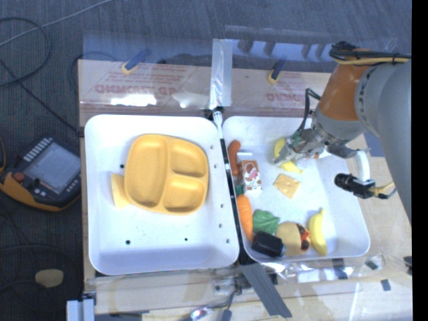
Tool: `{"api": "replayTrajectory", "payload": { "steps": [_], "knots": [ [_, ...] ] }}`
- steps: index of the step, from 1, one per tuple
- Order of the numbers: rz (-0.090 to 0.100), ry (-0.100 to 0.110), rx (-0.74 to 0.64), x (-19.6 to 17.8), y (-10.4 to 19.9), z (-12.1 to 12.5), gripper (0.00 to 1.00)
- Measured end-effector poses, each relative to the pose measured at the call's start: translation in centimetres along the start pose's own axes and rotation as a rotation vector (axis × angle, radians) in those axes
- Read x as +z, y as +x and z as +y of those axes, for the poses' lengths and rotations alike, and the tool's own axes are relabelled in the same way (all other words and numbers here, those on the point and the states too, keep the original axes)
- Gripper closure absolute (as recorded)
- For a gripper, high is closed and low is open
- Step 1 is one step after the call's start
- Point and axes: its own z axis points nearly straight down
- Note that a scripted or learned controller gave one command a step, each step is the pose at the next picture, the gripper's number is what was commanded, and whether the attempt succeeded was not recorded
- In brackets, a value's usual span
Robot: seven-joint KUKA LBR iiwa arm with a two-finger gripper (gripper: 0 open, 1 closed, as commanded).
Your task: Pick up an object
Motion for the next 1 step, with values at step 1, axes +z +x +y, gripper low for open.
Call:
{"api": "replayTrajectory", "payload": {
  "steps": [1],
  "knots": [
    [0.002,0.000,0.085,-7.82,6.74,5.46,1.00]
  ]
}}
